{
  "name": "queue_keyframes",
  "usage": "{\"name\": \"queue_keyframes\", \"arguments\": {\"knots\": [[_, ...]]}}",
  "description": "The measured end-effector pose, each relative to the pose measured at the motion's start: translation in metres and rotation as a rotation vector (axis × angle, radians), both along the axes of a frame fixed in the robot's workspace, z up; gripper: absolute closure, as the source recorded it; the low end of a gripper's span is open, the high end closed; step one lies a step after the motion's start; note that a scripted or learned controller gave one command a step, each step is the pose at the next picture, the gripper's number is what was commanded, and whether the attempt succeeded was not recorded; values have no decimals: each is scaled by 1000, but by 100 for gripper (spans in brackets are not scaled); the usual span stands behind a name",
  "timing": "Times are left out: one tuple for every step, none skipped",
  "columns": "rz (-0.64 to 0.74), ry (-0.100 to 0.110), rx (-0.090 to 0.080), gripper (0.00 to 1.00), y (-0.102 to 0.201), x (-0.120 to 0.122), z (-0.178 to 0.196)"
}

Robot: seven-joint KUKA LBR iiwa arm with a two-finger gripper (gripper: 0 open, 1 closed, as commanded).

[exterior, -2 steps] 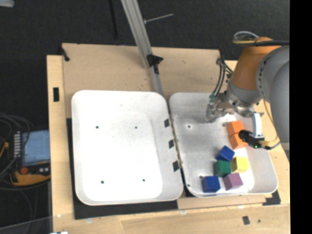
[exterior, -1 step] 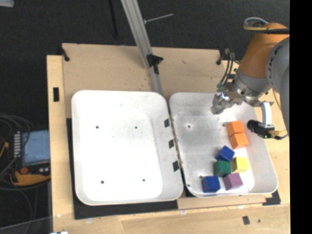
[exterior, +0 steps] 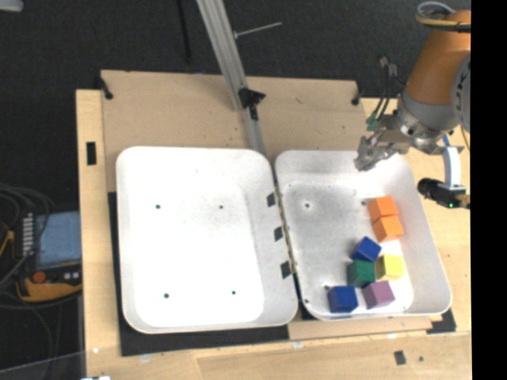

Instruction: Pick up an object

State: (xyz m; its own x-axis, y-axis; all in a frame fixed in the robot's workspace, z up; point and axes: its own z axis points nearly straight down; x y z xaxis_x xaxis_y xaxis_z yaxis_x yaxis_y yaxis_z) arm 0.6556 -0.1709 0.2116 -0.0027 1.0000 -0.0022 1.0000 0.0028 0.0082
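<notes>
From my station I see the left bin (exterior: 198, 236) lying bare apart from a few dark specks on its floor. Beside it, touching along the middle seam, sits the right bin (exterior: 317, 204), and all the objects are gathered toward its right side and near corner. I count seven blocks: two orange blocks (exterior: 386, 216) stacked close together against the right wall, a blue block (exterior: 367, 248) just below them, a green block (exterior: 360, 272) touching it, a yellow block (exterior: 391, 267) beside the green one, a purple block (exterior: 379, 293) nearer the front edge, and a second blue block (exterior: 342, 298) at the front, left of the purple one. The arm (exterior: 434, 70) comes in from the right, its orange band upright above the grey wrist, the wrist bent down and leftward. The gripper (exterior: 366, 159) hangs over the far right corner of the right bin, well apart from the blocks. I cannot tell how its jaws stand; nothing is visibly held.
</notes>
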Motion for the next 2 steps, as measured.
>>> {"name": "queue_keyframes", "arguments": {"knots": [[3,8,2,100,55,-12,-5],[5,8,4,100,116,-25,5]]}}
